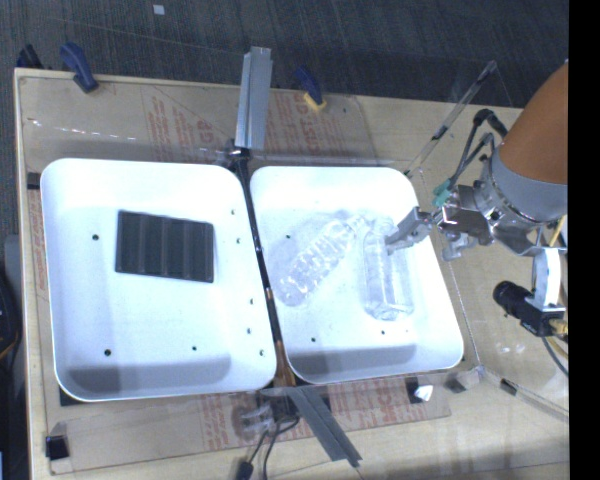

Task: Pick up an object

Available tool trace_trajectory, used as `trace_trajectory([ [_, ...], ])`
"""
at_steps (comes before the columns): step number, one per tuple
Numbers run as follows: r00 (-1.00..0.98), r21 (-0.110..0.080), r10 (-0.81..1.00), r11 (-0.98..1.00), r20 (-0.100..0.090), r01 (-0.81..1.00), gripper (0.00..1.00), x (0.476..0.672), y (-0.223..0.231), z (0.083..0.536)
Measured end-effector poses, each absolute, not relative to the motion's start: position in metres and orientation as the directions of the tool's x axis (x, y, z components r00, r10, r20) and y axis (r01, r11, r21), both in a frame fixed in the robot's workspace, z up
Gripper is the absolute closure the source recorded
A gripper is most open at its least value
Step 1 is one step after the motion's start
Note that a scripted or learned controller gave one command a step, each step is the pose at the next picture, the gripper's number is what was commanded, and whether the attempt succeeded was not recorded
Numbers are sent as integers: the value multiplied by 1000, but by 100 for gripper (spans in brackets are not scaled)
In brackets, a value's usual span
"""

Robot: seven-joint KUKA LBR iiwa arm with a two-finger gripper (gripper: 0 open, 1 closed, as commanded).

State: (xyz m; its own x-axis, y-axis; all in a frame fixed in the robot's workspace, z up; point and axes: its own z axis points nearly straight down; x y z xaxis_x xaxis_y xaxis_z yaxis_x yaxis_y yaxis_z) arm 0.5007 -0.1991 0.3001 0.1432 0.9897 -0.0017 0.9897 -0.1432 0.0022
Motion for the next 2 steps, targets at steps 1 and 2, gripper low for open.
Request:
trace_trajectory([
  [1, 243, 0, 970, -243, -1, 970, 0, 522, -181, 291],
  [2, 235, -1, 972, -235, -2, 972, 100, 522, -181, 301],
])
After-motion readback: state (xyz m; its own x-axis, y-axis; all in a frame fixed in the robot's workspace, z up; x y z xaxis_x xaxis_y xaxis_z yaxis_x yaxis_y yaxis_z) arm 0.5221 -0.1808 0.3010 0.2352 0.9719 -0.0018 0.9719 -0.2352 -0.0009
